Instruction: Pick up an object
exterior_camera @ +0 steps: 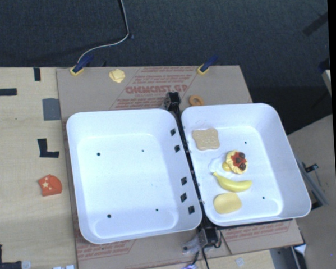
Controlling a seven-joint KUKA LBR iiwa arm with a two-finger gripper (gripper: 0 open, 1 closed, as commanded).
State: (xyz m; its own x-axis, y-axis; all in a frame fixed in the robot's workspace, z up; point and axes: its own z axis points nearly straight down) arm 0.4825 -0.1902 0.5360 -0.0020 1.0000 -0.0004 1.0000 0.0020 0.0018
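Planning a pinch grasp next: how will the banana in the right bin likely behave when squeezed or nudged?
The banana looks smooth and glossy, so it may slip from a pinch. Its curved shape suggests it would pivot or rock when pushed rather than slide straight. It lies close to the yellow lump, so a nudge might shove that too.

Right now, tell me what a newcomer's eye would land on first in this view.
First come the two white bins side by side: the left bin and the right bin. In the right bin lies a cluster of food-like items: a slice of toast, a yellow piece with dark berries, a banana and a pale yellow lump. Outside the bins, an orange-red piece sits on the bench at the left.
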